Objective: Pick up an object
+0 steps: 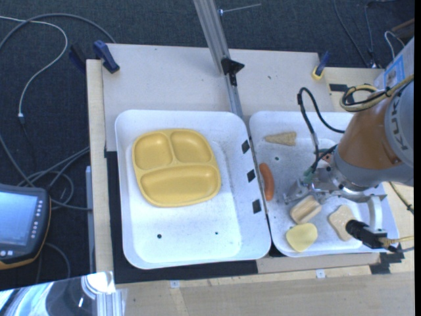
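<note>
Two shallow white bins side by side on the bench: left bin [191, 242], right bin [279, 245]. In the left bin, toward its far half, a yellow divided plate [176, 166] with three compartments, lying flat. In the right bin, several food pieces: a tan wedge [281, 138] near the far wall, well apart from the rest; an orange-red sausage [267, 180] along the left wall, lengthwise; a pale bread-like block [306, 209] near the middle; a round yellow slice [301, 236] just beside the near wall, close to the block; a toast-shaped piece [340, 221] to the right of the block. Arm [371, 143] reaching in from the right, low over the right bin. Gripper [304, 188] down just above and beside the bread-like block, possibly touching its far edge; fingers blurred against clutter, so apart or together impossible to tell. Nothing seen lifted between them. A black cable [316, 114] looping over the right bin's far part.
</note>
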Available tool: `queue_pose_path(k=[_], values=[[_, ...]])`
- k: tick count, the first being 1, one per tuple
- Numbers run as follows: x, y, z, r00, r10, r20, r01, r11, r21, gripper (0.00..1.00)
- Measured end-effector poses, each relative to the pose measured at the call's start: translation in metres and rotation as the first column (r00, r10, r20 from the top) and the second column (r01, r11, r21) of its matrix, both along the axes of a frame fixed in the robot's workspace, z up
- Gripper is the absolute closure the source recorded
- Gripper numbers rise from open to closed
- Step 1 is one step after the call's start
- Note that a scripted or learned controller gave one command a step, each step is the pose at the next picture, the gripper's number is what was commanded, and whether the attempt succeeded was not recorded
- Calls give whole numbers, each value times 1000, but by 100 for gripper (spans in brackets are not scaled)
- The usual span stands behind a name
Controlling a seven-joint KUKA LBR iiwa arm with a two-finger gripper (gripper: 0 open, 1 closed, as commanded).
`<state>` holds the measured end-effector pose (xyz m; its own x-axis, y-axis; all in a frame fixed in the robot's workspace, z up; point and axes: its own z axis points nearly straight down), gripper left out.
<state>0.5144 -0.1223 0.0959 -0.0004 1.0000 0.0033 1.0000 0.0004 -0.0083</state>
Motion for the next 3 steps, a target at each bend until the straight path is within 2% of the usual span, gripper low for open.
queue_pose_path(k=[1, 3], values=[[2, 0, 14, 1000, 0, 9, 0, 1000, -2, 100], [6, 1, 132, 1000, 2, 16, -1, 1000, -5, 100]])
